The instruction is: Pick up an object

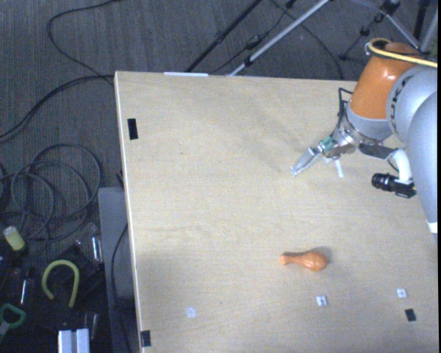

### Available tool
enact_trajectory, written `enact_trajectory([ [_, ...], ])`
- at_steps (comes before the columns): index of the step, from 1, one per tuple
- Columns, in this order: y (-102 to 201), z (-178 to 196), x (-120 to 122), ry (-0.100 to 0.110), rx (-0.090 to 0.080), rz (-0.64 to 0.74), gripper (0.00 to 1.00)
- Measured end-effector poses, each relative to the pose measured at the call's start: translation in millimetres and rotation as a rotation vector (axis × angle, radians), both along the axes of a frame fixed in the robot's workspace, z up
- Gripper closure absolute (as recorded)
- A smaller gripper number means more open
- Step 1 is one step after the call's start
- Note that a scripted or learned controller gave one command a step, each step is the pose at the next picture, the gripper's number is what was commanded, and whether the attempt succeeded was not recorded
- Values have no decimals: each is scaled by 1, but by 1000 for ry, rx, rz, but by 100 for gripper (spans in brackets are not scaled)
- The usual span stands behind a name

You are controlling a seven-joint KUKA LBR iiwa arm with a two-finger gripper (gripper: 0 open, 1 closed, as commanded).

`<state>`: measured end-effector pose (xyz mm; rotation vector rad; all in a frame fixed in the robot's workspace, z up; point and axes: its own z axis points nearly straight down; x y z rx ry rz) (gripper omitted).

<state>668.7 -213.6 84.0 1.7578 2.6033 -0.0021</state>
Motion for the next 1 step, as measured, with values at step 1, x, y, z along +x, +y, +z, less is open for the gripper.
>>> enact_trajectory([
  [1, 1, 10, 1, -2, -1, 1, 100],
])
